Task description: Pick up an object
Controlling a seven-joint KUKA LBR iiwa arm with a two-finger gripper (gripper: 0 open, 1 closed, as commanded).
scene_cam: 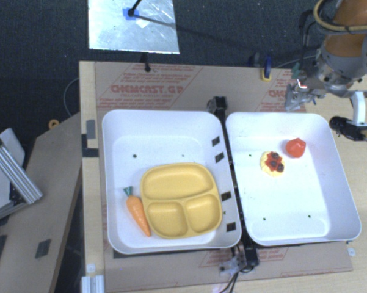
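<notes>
End effector is hovering past the right bin's far rim; grip state unclear. Tomato is sitting near pastry.

In the right bin lie a red strawberry and, just beside it, a berry-topped yellow tart.

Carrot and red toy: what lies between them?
Camera view: between the carrot and the red toy lie the yellow divided plate, the bins' adjoining walls and a small tart.

Cardboard sheet under the left bin: red print "CHEMCAST GP", repeated faintly, unreadable elsewhere along the sheet's edges.
</notes>
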